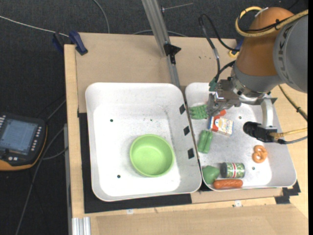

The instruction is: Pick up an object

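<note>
Camera view: end effector (218, 106) sat low in right bin (279, 173), just above small carton (222, 126); grip state could not be told. Step judged: approach. Next: close, lift straight, avoid green item (198, 112) beside.

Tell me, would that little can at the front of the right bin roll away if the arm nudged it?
Probably. The can lies on its side, so its round body could roll on the smooth bin floor. It may not get far: the green toy sits at one end and the sausage just in front. It looks like a small toy, so likely light.
</note>
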### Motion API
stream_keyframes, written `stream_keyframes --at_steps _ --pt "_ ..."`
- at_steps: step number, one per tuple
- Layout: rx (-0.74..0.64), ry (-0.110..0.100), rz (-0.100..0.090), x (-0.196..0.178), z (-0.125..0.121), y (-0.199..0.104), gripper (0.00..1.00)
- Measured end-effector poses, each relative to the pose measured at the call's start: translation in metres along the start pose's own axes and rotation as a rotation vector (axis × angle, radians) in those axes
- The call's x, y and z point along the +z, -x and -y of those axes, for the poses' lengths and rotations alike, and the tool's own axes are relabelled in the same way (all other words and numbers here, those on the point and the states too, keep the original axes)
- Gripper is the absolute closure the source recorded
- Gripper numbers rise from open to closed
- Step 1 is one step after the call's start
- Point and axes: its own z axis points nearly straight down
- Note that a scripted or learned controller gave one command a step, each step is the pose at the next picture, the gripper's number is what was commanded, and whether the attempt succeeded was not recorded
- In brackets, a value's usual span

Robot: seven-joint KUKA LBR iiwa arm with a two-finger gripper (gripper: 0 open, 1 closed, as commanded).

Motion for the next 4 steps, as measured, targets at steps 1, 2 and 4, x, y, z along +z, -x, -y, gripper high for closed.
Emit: stream_keyframes --at_steps 1,2,4 --pt "0.002 0.000 0.001 -0.003 -0.019 -0.038 1.00" --pt "0.001 0.000 0.001 0.003 -0.043 -0.079 1.00" --pt "0.005 0.000 0.001 -0.004 -0.074 -0.128 0.00"
